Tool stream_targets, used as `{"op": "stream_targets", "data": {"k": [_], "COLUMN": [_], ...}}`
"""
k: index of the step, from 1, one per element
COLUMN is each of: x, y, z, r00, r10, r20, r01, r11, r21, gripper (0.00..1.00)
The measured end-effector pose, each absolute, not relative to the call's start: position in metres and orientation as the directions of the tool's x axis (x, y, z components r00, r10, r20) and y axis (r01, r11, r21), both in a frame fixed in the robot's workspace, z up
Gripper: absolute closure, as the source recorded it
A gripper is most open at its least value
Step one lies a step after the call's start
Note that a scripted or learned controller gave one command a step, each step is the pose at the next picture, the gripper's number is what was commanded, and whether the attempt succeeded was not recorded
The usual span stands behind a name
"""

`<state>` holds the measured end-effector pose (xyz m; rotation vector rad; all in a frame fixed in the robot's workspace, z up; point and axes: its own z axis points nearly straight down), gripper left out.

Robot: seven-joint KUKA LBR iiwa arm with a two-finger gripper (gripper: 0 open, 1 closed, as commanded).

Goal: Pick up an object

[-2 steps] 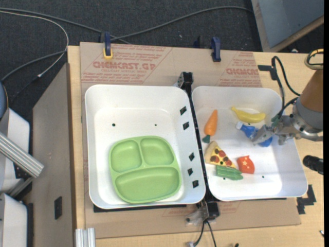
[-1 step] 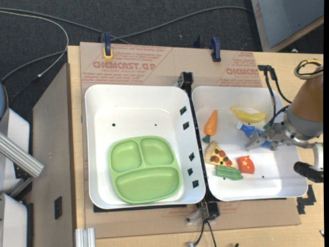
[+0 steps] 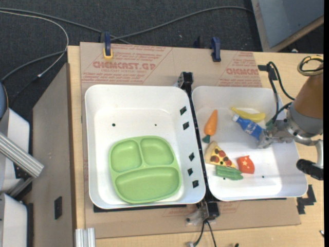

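Nearest me, at the lower centre of the frame, I see the green divided plate (image 3: 145,169) in the left bin (image 3: 97,138), and lower right in the right bin (image 3: 288,184) a green pod (image 3: 229,173), a red piece (image 3: 246,164) and a pizza slice (image 3: 219,156). Farther up sit a carrot (image 3: 211,122), a blue object (image 3: 248,126) and a yellow banana (image 3: 249,113). The gripper (image 3: 269,136) is at the right of the frame just beside the blue object, and I cannot tell how wide it stands or whether it grips anything.

The divided plate (image 3: 145,168) lies in the left bin (image 3: 97,102). In the right bin (image 3: 288,187), the carrot (image 3: 211,122) lies left, the bottle (image 3: 249,126) right beside what seems a banana (image 3: 248,113), and the pizza slice (image 3: 220,156) nearer.
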<state>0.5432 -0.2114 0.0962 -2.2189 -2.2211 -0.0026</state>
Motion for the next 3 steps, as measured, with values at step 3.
{"op": "stream_targets", "data": {"k": [3], "x": [0.551], "y": [-0.205], "z": [0.249], "r00": [-0.004], "r10": [1.0], "r20": [-0.002], "r01": [1.0], "r11": [0.004], "r21": [0.008], "gripper": [1.0]}}
